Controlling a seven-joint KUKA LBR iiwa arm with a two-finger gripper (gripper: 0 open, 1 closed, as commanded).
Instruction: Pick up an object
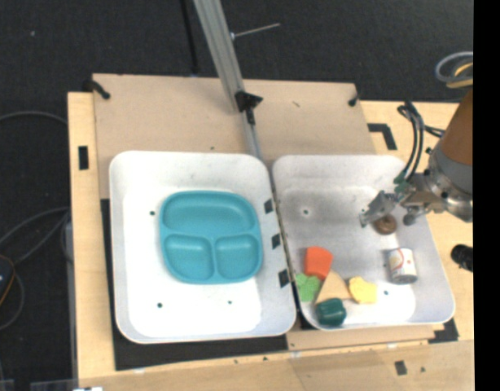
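Note:
The right bin (315,186) holds the loose objects. My gripper (389,213) hangs over its right half, open, fingers spread left and right. A small brown round object (386,226) lies just below and between the fingertips; I cannot tell whether they touch it. A white can with a red label (401,265) lies on its side in front of the gripper. Near the bin's front edge are an orange block (318,261), a green piece (307,287), a tan wedge (336,286), a yellow piece (363,290) and a dark teal object (331,311).
The left bin (136,300) holds a teal divided plate (209,236). A slanted metal rail (221,47) comes down to the back where the bins meet. The back left of the right bin is bare.

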